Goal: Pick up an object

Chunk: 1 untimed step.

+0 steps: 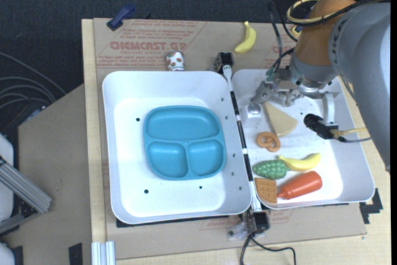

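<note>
The right bin (pixel 353 178) holds several toy foods: a pale yellow cheese wedge (pixel 280 120), a brown pretzel (pixel 268 141), a yellow banana (pixel 301 162), a green bumpy vegetable (pixel 269 169), an orange-red carrot (pixel 301 185) and a waffle piece (pixel 266 190). My gripper (pixel 257 102) hangs low over the bin's far left part, just left of the cheese wedge and above the pretzel. Nothing shows as held. The grey arm with its orange band (pixel 319 34) comes in from the upper right.
The left bin (pixel 124 195) carries a blue divided plate (pixel 184 141). On the bench behind the bins lie a second banana (pixel 246 39), a small patterned object (pixel 175 60) and a blue object (pixel 121 17). Cables run near the arm at the right.
</note>
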Each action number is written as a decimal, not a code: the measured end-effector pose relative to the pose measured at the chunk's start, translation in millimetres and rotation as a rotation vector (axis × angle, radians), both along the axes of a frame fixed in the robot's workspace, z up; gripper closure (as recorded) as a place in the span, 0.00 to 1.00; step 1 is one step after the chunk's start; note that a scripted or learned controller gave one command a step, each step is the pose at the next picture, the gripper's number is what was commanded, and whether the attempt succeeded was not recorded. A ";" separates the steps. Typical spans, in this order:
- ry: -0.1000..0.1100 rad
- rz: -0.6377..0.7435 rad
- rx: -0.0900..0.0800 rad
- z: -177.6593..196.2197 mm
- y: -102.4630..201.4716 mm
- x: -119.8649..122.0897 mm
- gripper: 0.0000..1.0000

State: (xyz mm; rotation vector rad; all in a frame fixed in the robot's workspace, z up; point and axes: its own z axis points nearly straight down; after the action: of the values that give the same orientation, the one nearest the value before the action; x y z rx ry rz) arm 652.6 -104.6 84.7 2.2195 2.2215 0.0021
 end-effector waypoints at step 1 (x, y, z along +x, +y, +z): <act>-0.002 0.000 0.000 10.4 0.0 0.5 1.00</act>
State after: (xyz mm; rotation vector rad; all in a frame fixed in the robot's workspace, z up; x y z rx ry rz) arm 653.1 -104.6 95.1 2.2183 2.2206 0.0035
